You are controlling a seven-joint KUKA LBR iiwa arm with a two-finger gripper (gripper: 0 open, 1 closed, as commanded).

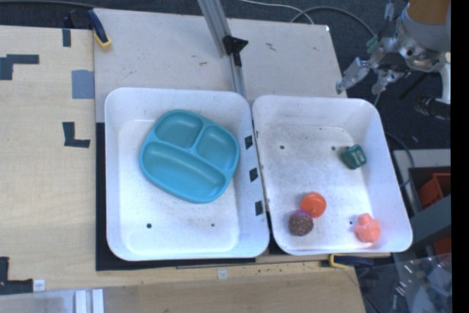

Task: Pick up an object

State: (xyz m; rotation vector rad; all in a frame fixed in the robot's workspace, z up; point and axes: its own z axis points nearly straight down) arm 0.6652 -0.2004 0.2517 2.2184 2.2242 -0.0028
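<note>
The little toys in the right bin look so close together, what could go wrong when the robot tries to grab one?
The orange ball and the dark ball touch, so reaching for one may knock the other away. The pink toy and the green toy lie by the bin wall, which might block a finger. The gripper hangs outside the bin, so a long move might land off target.

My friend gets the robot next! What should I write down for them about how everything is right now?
Tool: up beyond the far right corner of the right bin, holding nothing.
Right bin: small green object by the right wall; orange ball, dark brownish ball and pink toy near the front.
Left bin: blue divided plate.
Done: nothing picked up yet.
Left: move over one object, lower, grasp and lift it.
</note>
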